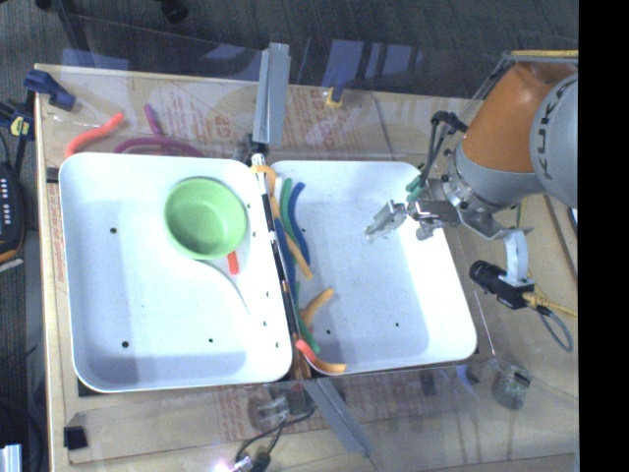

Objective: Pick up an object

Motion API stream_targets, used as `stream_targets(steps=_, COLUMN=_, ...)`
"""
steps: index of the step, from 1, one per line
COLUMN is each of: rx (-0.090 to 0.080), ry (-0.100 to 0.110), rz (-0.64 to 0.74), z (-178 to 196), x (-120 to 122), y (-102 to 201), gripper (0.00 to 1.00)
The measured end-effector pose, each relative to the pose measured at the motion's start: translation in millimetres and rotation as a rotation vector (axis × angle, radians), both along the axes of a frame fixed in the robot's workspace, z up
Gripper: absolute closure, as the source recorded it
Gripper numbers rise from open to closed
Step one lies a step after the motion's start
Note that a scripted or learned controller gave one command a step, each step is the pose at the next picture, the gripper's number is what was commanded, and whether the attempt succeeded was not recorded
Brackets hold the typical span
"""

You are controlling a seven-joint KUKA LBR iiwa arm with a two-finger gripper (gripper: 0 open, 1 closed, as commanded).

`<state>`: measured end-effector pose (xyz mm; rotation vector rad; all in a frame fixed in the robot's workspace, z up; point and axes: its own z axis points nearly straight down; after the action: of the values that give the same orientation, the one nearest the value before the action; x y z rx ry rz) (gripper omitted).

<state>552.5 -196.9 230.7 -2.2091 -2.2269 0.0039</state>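
A green bowl lies in the left bin, with a small orange-red piece at its lower edge. Several long thin pieces, blue, green and orange, lie along the left side of the right bin. My gripper hangs over the upper middle of the right bin, its metal fingers pointing left. Nothing shows between them. The long pieces lie well to the left of the gripper.
The grey and orange arm reaches in from the right over the bin's right rim. A metal divider bar stands behind the bins. Cables and small coloured parts lie on the bench behind the left bin.
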Motion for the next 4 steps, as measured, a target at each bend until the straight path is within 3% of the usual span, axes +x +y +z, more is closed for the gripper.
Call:
stream_targets(steps=1, rx=-0.002, ry=-0.003, rz=-0.061, z=-139.0, x=-5.9, y=64.1, gripper=0.0)
stream_targets(steps=2, rx=-0.001, ry=-0.005, rz=0.021, z=-138.4, x=-74.9, y=35.5, gripper=0.0)
stream_targets(steps=3, rx=-0.009, ry=0.0, rz=-0.072, z=-136.3, x=-39.6, y=73.7, gripper=0.0)
stream_targets(steps=4, rx=-0.006, ry=0.003, rz=-0.068, z=-128.0, x=-39.7, y=74.8, gripper=1.0)
